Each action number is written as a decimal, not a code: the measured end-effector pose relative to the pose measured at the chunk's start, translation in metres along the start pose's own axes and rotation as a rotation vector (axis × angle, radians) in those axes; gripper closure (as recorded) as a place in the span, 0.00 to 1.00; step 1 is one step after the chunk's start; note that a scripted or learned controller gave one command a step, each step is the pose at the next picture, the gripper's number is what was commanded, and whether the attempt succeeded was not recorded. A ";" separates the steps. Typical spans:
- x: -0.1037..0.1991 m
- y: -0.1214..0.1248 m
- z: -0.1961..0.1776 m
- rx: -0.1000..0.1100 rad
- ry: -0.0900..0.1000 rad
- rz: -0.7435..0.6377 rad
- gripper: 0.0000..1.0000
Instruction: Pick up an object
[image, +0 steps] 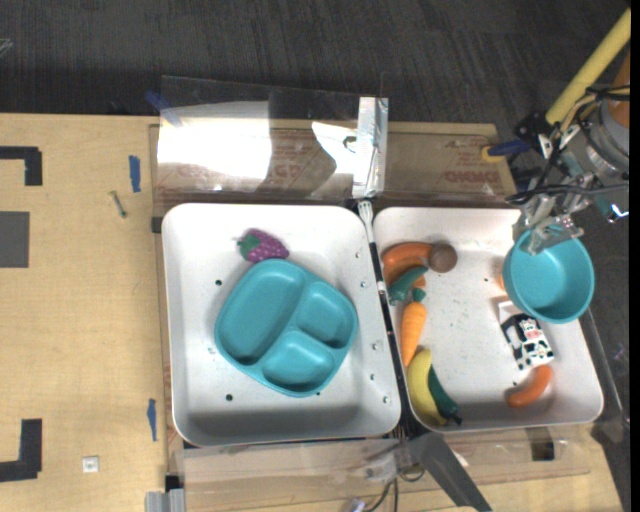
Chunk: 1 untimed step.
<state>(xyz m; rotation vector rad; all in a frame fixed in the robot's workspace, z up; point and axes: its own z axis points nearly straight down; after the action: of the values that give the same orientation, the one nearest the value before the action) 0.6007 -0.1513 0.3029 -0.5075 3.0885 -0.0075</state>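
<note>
A teal bowl (549, 281) hangs tilted over the far right of the right bin (470, 410), its edge reaching past the bin's right wall. My gripper (549, 231) comes in from the upper right and is shut on the bowl's top rim. Below the bowl lie a black-and-white cow toy (529, 340) and an orange sausage (528, 388). On the bin's left side are an orange piece (404, 255), a brown ball (442, 258), a carrot (412, 326) and a banana (423, 385).
The left bin (190, 400) holds a teal divided plate (287, 322) and purple grapes (262, 245). A clear plastic sheet and a metal divider (368, 150) stand behind the bins. Cables and a yellow pole (590, 70) crowd the upper right.
</note>
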 end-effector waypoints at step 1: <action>-0.002 0.003 0.001 -0.003 0.000 -0.005 0.00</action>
<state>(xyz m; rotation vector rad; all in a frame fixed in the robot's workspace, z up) 0.6012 -0.1480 0.3020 -0.5150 3.0882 -0.0036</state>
